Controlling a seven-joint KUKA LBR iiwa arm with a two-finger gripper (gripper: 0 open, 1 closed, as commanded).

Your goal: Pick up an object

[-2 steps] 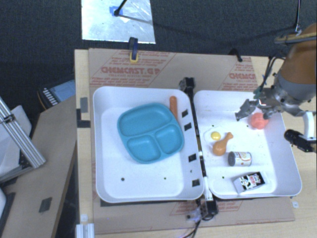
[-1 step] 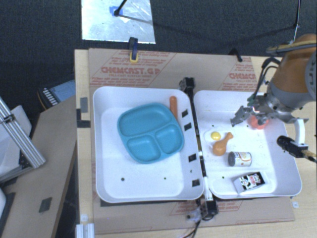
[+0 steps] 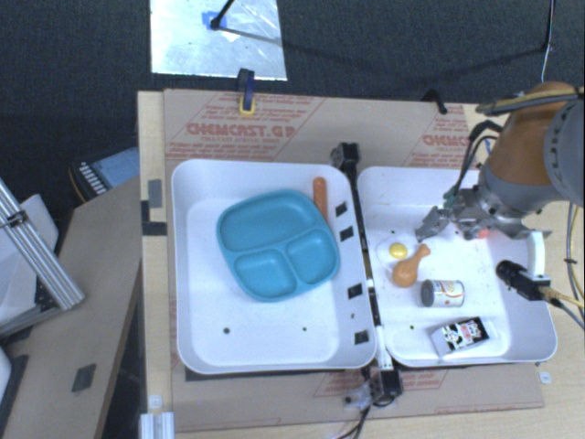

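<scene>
In the right bin (image 3: pixel 526 337) lie a small fried-egg toy (image 3: pixel 398 250), an orange drumstick (image 3: pixel 411 265), a small tin can on its side (image 3: pixel 443 292) and a black-and-white carton (image 3: pixel 462 334). My gripper (image 3: pixel 432 226) hangs over the upper middle of that bin, pointing down and left. It is just up and right of the egg and the drumstick, and I see nothing held in it. The left bin (image 3: pixel 196 245) holds a blue divided plate (image 3: pixel 277 244) and an orange sausage (image 3: pixel 320 196) near its top right corner.
A black divider with clips (image 3: pixel 358 245) runs between the two bins. The bins rest on a brown board (image 3: pixel 302 126). A yellow-and-blue clamp (image 3: pixel 246 94) sits at the board's back edge. The arm (image 3: pixel 526 154) comes in from the right above the right bin.
</scene>
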